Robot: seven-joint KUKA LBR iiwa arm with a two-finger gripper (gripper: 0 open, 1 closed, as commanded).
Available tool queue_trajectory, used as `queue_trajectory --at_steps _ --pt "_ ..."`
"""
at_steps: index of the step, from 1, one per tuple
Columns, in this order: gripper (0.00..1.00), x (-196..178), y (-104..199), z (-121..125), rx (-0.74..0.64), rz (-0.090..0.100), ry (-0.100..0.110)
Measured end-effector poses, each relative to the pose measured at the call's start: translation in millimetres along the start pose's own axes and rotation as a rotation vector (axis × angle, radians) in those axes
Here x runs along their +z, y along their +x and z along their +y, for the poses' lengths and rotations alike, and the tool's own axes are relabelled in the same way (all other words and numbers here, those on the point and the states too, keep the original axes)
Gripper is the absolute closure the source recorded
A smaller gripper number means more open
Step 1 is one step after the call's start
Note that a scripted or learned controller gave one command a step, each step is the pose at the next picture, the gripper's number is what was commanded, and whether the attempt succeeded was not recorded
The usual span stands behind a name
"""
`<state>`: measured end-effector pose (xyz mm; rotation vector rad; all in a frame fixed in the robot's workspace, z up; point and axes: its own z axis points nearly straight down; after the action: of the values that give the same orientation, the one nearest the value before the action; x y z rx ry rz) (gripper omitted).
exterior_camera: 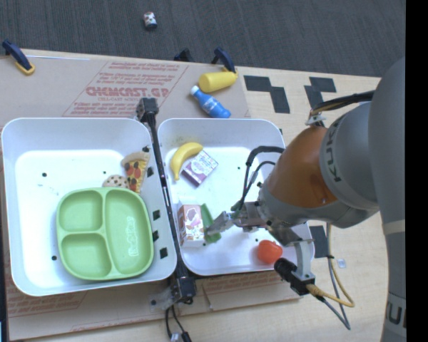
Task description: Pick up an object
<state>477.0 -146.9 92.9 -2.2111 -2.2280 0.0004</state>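
**Ana:** Camera view first: how far is the pick getting along?

**Ben:** I'm judging it as still at the approach. The arm (321, 169) is reaching in from the right over the right bin (271, 130), and the gripper (217, 224) is sitting low near that bin's front-left corner. Nothing is showing between its fingers, and nothing is lifting off the floor of the bin.

**Ana:** Are the jaws clenching or released?

**Ben:** I cannot tell. The tip is reading as one grey blur against a green object (208, 223), and no gap is showing either way.

**Ana:** Which thing is it going for?

**Ben:** Most likely that green object, or the small carton (190, 224) touching it on the left. The green piece is lying flat, narrow and mostly hidden by the gripper, so I'm not naming it further. The carton is standing against the bin's left wall, white and maroon with printed artwork.

**Ana:** What else is lying in that bin?

**Ben:** A banana (185, 157) and a purple box (200, 168) are lying toward the back, touching each other, well apart from the gripper. A red-orange fruit (269, 251) is sitting under the wrist near the front rim.

**Ana:** And what's left?

**Ben:** Closing on something, lifting it and keeping it. The left bin (28, 144) is holding a green divided plate (104, 234), a pizza slice toy (135, 170) and a cookie (115, 181).
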Motion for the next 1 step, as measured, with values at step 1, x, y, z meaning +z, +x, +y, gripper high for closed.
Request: queue_trajectory --at_steps 1 --pt "1.00 -11.0 0.7 1.9 -0.007 0.001 -0.002"
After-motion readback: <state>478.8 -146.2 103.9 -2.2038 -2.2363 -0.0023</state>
